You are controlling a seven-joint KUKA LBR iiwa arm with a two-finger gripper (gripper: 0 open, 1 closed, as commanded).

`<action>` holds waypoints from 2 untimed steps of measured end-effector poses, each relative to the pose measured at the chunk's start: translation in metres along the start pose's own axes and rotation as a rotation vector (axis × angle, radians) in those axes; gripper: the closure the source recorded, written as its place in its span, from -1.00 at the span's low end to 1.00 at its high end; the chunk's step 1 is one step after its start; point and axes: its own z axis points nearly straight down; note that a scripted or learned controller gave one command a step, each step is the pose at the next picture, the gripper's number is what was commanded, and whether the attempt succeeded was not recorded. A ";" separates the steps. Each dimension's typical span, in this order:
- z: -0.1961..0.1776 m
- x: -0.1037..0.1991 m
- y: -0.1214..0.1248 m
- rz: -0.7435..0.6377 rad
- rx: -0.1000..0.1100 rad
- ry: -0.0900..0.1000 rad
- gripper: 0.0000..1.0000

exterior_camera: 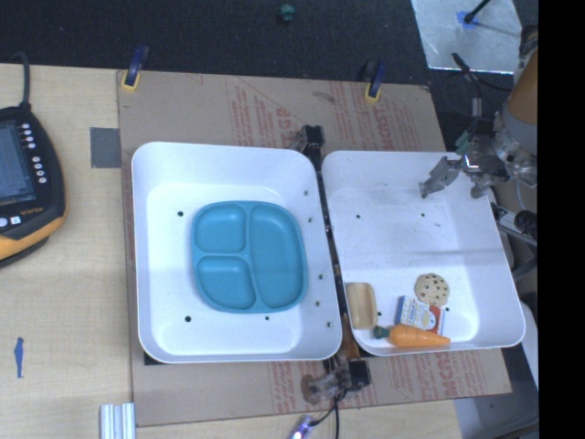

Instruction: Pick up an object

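A grey two-finger gripper (460,179) hangs over the upper right corner of the right-hand white bin (402,236), its two fingers spread apart with nothing between them; one finger (437,177) reaches out over the bin floor while the other sits near the right rim. The bin's objects are clustered well away from it along the near edge: a round speckled cookie (430,288), a small white and red packet (418,314) just below it, an orange carrot (418,338) lying across the front lip, and a tan, bread-like piece (360,304) at the bin's left wall. In the left-hand white bin (164,318), a blue divided plate (248,256) with three compartments lies flat in the middle. Both bins rest on a sheet of cardboard (274,112) held to the wooden bench by clamps, with a black and orange control pendant (23,181) lying at the far left of the bench.
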 end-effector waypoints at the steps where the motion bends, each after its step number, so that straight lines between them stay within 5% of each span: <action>1: 0.091 0.009 -0.087 -0.001 0.002 0.000 -1.00; 2: 0.114 -0.002 -0.134 -0.002 -0.001 -0.001 -1.00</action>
